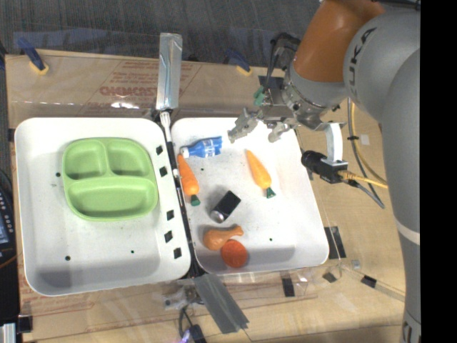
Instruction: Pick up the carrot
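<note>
green plate (111,177), blue bottle (203,148), black block (226,205)

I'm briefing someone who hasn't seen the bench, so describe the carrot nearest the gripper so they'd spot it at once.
Look in the right bin. The carrot lies in its upper middle, just below the gripper, green tip pointing down-right. The other carrot hugs the bin's left wall; this one lies apart in the open.

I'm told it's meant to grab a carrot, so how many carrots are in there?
2, both in the right bin: one carrot along its left wall, another carrot near the middle, just below the gripper.
</note>
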`<state>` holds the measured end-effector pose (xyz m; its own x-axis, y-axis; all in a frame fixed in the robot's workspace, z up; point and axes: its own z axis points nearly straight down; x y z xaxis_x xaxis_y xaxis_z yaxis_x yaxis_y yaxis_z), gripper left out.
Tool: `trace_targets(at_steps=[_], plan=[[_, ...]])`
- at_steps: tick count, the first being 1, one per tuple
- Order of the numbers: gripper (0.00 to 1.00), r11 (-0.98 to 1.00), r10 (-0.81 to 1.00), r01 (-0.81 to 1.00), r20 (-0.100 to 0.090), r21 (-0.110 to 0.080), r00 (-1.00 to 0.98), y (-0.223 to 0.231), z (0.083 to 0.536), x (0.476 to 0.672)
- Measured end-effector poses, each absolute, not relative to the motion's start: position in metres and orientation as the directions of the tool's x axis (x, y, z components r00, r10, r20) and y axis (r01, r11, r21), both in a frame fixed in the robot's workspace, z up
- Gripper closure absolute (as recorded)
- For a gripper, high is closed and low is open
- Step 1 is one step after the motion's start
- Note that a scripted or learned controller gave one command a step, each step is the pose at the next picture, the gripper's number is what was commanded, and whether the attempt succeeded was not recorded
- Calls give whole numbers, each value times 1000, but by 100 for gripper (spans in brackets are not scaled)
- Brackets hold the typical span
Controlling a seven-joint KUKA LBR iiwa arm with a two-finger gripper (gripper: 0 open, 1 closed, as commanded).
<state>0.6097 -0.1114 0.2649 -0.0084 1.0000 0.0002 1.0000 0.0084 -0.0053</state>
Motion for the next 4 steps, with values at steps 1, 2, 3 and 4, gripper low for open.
trace_targets(at_steps=[1,2,3,4], plan=[[0,-38,999,999,1,-10,38,-158,106,623],[0,-20,1000,1000,0,-1,20,-204,139,632],[0,-35,999,999,1,10,34,-203,98,621],[0,186,983,983,-1,0,-186,-206,148,604]])
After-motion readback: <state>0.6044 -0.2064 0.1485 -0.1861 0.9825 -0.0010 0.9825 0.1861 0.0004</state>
